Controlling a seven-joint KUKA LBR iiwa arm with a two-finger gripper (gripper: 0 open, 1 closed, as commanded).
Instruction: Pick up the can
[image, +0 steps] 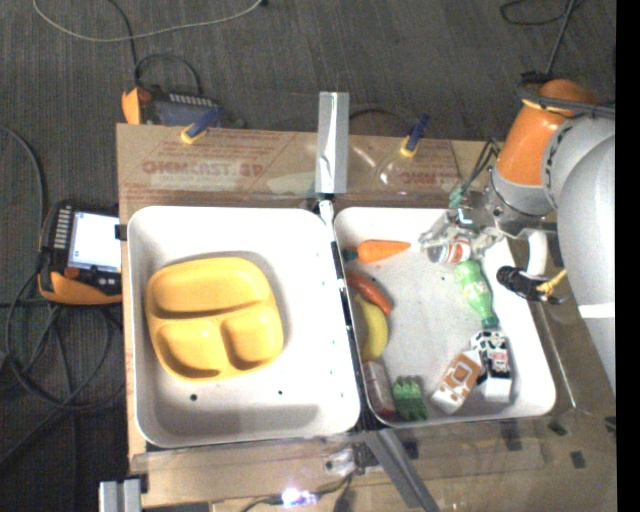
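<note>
My gripper hangs low over the back right part of the right bin, at the end of the grey arm with the orange band. A small silver and red thing, possibly the can, lies right under it; whether it is held is unclear. A dull reddish-brown cylinder, which could also be a can, lies on its side at the bin's front left, far from the gripper.
The right bin also holds a carrot, a red pepper, a yellow fruit, a green block, a green bottle just below the gripper, and two small cartons. A yellow divided tray lies in the left bin.
</note>
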